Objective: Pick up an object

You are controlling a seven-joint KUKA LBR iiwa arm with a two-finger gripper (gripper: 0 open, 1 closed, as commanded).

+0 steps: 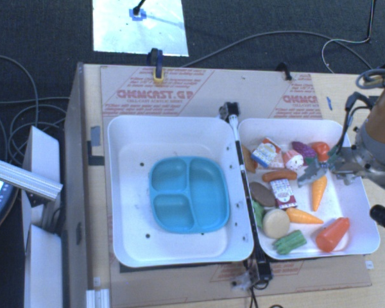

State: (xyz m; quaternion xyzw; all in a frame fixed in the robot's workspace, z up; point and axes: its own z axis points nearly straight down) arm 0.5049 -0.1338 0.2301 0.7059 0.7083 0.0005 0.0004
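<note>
Orange toy carrot (318,192) lying upright in the right bin (359,212) among other toy foods, just below the gripper (313,170), whose finger state cannot be told, with a blue divided tray (188,194) in the left bin (131,146).

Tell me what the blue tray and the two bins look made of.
Blue tray: probably moulded plastic, semi-gloss; one even light blue, rounded compartment ridges, soft highlights.
Bins, left and right: likely thin formed plastic, smooth white; rounded corners, curled rims. The picture is too coarse to be sure.
</note>
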